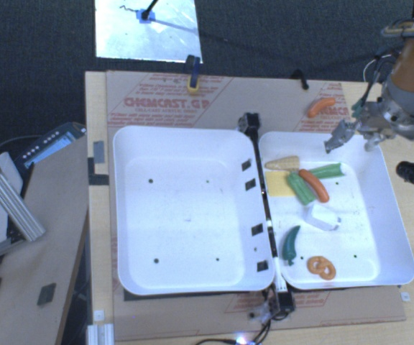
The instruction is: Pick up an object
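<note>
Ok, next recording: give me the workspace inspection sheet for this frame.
Surface: cardboard-covered bench bearing left bin and right bin.
Job's things: in right bin, corn cob, orange sausage, two green pieces, yellow slab, white piece, green pepper, pretzel.
Clutter: orange sausage on bench, beyond the bins.
Grippers: gripper above right bin's far edge, open, holding nothing.
Cables: wires at bench front.
Surroundings: reflective sheet on dark floor.

Gripper (352,136) hangs open over the right bin's (394,214) far edge; toy foods lie inside, an orange sausage (321,107) outside.
</note>
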You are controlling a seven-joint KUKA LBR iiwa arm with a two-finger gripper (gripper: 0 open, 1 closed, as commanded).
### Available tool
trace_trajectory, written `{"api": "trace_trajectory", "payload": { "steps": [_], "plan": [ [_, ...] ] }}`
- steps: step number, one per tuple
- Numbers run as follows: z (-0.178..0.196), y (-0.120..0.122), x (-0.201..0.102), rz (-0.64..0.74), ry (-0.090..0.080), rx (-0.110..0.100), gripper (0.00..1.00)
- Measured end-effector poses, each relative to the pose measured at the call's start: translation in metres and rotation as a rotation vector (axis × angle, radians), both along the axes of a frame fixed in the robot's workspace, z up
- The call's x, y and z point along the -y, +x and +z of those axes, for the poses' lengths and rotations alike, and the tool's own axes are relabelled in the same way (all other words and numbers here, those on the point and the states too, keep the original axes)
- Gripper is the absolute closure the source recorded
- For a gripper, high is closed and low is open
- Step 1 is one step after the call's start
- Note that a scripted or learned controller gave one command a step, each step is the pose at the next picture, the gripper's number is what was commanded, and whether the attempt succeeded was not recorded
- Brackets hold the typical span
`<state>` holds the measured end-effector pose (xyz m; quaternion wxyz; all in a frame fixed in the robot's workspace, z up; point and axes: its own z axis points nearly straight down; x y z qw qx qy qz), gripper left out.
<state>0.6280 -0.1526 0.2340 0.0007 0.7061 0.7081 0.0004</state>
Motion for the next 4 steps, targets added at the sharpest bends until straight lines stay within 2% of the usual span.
{"api": "trace_trajectory", "payload": {
  "steps": [1, 2, 3, 4],
  "plan": [
    [-0.156, 0.000, -0.026, 0.003, 0.002, -0.007, 0.00],
    [-0.138, 0.003, -0.024, 0.002, 0.000, 0.004, 1.00],
    [-0.064, 0.005, -0.056, 0.005, 0.000, 0.008, 1.00],
    [-0.063, -0.026, -0.049, -0.002, 0.000, -0.002, 1.00]
  ]
}}
